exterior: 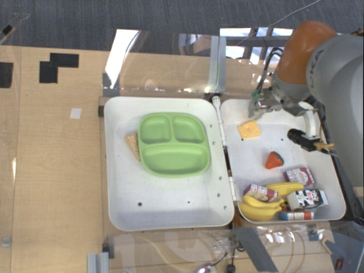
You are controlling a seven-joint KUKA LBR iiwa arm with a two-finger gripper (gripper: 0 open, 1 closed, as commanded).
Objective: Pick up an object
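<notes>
My gripper [255,107] hangs over the back of the right bin [335,181], just above and behind a yellow cheese slice [249,130] that lies flat on the bin floor. Nothing shows in its grasp. A red strawberry [273,160] sits in the middle of the same bin. At the front lie two bananas [264,206], a maroon carton [299,177], a second small carton [260,192], a black-and-white carton [307,198] and a thin tube [296,215].
The left bin [119,203] holds a green divided plate [173,144] with a cracker [132,145] against its left side. A raised divider [223,147] separates the two bins. The arm's bulk covers the right bin's far right corner.
</notes>
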